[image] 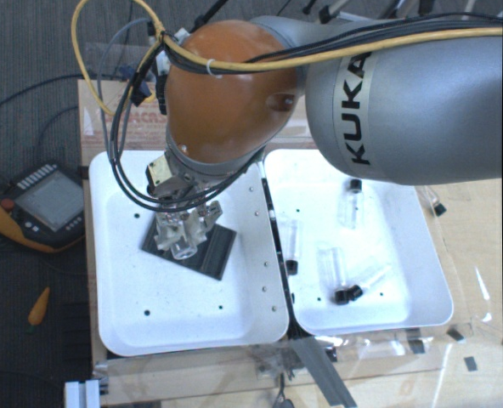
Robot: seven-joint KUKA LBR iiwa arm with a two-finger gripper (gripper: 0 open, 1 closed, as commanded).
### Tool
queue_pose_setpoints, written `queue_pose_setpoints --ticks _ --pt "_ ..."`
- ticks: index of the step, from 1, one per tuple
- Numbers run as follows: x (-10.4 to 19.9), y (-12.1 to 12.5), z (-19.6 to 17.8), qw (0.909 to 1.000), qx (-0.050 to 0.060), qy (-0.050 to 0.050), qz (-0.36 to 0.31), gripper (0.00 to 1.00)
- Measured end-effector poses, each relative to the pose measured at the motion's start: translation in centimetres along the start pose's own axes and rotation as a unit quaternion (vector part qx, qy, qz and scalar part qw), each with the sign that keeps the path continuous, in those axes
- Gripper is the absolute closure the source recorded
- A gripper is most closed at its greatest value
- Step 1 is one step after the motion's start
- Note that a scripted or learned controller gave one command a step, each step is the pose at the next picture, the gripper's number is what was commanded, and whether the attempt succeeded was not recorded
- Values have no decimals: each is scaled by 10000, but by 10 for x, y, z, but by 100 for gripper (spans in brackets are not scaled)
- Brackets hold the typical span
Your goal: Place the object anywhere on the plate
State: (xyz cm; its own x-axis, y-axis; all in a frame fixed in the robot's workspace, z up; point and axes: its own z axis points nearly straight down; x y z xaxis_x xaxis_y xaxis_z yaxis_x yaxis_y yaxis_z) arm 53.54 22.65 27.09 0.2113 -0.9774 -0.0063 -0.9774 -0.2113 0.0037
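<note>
So the arm (pixel 336 83) comes in from the right and hangs over the left bin (pixel 124 304), with the orange band sitting right in the middle of the shot. The gripper (pixel 182 235) is down over a dark plate (pixel 217 253) that lies flat near the middle of that bin, a bit tilted. There's something clear and glassy right at the fingertips, on top of the plate's left part, but I honestly can't tell if it's the object or just part of the gripper, and I can't tell whether the gripper is clamped or spread.

The right bin (pixel 421 296) has a few clear vials (pixel 351 202) scattered about, plus a small black cap (pixel 347 293) near the front. Both bins are white with little dark specks on the left one's floor.

Around it: light wooden bench (pixel 481 253), dark grey carpet on the left, a teach pendant (pixel 41 206) with orange trim lying on the floor, and a small orange tool (pixel 37 306) below it. A yellow cable (pixel 107 24) loops up over the arm with black ones alongside
</note>
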Motion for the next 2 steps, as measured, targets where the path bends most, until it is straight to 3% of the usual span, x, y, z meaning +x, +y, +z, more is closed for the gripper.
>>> queue_pose_setpoints --ticks 1,2 --pt "-7 -5 44 9634 -21 -6 -2681 100" --pt "-16 39 104 9471 -28 1 -3209 100"
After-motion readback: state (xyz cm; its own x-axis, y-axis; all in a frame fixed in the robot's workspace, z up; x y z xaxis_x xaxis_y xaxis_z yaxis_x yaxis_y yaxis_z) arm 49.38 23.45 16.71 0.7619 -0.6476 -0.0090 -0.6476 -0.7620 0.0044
